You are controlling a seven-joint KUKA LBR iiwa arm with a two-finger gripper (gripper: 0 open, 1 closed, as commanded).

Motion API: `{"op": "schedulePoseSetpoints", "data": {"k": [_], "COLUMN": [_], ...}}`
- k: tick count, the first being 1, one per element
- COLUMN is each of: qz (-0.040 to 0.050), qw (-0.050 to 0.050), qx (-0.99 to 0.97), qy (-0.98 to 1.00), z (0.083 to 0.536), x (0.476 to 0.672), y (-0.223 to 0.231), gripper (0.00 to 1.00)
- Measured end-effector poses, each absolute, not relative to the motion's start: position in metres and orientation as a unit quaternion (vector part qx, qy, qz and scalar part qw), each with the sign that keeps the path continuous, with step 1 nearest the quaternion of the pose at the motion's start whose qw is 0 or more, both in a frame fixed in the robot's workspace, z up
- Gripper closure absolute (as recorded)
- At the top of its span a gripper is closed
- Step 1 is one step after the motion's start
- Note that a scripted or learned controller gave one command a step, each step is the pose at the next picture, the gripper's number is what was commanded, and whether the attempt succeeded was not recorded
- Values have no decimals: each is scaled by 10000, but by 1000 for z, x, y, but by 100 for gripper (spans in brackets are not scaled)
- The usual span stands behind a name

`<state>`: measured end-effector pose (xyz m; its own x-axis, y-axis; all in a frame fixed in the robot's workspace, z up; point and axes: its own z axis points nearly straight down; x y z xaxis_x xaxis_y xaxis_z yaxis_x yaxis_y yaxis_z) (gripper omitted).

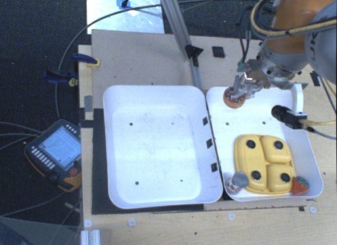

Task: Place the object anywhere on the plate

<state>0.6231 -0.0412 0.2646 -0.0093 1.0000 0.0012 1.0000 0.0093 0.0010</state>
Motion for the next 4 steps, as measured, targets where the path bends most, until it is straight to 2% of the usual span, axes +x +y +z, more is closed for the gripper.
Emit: {"op": "schedulePoseSetpoints", "data": {"k": [1, 2, 3, 4], "qz": [-16, -12, -17, -8], "qw": [-5, 3, -2, -5], "qx": [-7035, -7036, -7035, -7052], "qy": [-7107, -7106, -7107, -7090], "z": [264, 256, 249, 249], "x": [633, 629, 641, 641], "y": [8, 56, 107, 103], "gripper": [100, 100, 100, 0]}}
